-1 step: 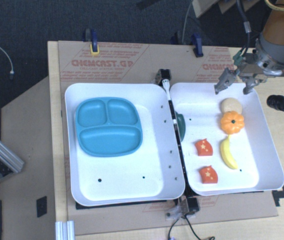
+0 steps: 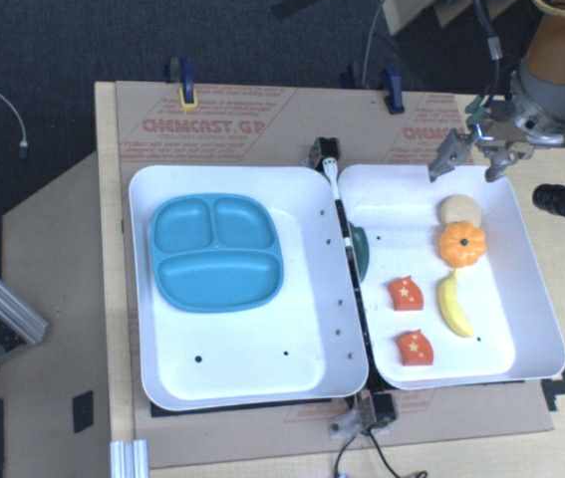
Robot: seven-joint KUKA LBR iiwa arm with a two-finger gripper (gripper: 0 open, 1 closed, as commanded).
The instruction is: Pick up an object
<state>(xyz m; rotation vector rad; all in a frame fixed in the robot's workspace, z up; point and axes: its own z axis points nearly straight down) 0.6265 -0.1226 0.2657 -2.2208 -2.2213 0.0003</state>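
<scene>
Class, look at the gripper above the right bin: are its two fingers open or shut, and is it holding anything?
Open, holding nothing: the gripper has its fingers spread with bare space between them.

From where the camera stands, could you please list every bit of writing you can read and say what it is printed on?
"CHEMCAST G.P": red print on the brown board behind the left bin.
"CHEMCA...": the same red print, cut off by the gripper, on the board behind the right bin.
Smaller red lines under both are too blurred to read.

Bright even overhead light; soft shadows; mild glare on white bins (image 2: 262,386); slightly soft focus.
</scene>
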